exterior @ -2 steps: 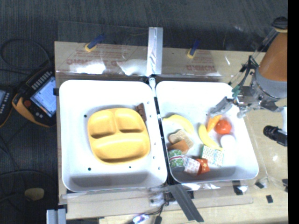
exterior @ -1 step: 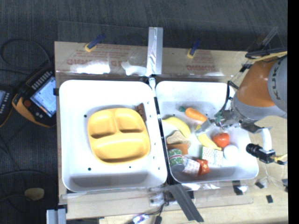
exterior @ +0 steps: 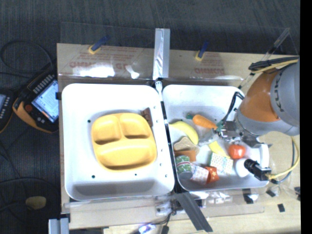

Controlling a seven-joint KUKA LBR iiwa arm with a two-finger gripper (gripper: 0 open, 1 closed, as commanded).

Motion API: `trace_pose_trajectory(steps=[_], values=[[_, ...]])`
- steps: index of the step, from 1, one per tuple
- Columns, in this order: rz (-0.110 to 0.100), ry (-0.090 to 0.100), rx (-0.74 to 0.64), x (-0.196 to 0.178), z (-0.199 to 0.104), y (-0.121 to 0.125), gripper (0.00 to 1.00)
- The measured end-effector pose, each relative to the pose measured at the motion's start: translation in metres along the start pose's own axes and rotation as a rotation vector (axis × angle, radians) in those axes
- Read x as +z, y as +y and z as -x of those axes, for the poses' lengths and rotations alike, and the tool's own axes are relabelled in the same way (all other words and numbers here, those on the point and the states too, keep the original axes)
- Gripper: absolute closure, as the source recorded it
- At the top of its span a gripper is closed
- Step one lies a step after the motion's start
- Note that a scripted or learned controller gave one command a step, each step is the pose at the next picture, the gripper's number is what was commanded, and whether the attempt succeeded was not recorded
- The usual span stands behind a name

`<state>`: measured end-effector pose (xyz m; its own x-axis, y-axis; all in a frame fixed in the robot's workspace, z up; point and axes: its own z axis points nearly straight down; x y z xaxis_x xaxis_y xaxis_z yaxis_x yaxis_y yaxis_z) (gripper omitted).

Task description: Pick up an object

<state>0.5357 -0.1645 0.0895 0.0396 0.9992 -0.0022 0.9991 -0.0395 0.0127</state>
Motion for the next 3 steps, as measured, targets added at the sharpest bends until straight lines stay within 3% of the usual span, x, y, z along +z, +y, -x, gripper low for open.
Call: trace_pose_trajectory(steps=[1,2,3], values=[[0.001,0.000,0.000,-0.009,0.000,0.001,1.00],[-0.015,-0.001,0.049,-0.049,0.005,0.052,1.00],[-0.016,0.001,0.016,-0.136,-0.075,0.015,1.00]])
